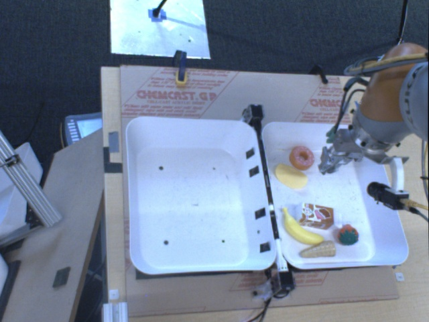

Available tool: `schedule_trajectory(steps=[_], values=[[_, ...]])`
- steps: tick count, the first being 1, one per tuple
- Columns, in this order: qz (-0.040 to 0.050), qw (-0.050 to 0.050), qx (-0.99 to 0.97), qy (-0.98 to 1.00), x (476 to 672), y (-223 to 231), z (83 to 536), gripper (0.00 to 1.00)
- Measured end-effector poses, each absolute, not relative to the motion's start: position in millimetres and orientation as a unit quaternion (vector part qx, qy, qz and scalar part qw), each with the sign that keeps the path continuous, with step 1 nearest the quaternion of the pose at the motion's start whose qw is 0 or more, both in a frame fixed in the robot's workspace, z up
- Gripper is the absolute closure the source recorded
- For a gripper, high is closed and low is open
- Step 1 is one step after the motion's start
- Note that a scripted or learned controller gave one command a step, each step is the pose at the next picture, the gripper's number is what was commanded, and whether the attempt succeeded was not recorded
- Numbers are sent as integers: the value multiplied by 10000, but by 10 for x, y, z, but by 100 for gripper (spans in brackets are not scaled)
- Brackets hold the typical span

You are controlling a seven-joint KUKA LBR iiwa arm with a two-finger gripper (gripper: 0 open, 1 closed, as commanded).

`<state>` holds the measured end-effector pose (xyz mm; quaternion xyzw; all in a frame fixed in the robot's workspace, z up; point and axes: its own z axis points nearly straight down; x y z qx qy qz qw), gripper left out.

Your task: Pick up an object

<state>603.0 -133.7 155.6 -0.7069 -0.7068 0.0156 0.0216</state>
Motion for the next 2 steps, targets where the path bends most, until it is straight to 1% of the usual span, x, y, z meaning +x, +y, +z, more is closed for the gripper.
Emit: schedule_trajectory(steps=[2], values=[[183,264,-7056,-7079,6016,-1335,1694,100]])
